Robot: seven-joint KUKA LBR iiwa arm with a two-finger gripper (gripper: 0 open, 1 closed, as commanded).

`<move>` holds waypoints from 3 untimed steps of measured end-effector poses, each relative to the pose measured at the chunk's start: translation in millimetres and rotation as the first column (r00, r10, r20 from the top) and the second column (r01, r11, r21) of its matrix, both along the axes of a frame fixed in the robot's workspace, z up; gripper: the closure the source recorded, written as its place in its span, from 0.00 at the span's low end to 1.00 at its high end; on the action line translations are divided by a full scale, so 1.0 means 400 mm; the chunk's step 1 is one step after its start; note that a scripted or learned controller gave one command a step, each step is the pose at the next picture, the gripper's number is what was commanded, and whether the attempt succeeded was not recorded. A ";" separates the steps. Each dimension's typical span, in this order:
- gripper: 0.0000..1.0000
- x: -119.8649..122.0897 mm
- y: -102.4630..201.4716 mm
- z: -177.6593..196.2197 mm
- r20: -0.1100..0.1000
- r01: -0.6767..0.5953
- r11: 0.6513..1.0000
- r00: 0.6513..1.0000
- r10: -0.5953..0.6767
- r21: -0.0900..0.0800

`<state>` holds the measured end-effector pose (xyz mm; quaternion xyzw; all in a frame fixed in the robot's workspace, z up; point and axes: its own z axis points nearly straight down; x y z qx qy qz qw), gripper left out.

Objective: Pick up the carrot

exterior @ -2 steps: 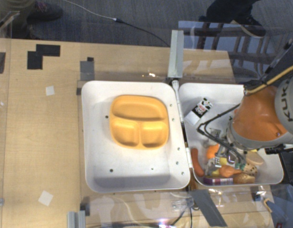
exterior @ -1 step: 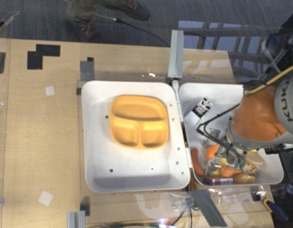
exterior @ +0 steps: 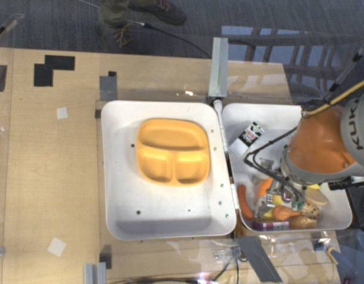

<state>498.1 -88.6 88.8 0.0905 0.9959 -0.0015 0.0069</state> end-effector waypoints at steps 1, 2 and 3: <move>0.00 -0.011 0.003 0.000 0.006 0.022 1.000 1.000 -0.022 -0.001; 0.00 -0.012 0.001 0.000 0.005 0.037 0.999 0.999 -0.037 0.001; 0.00 -0.019 -0.014 -0.002 -0.005 0.526 0.850 0.850 -0.526 0.007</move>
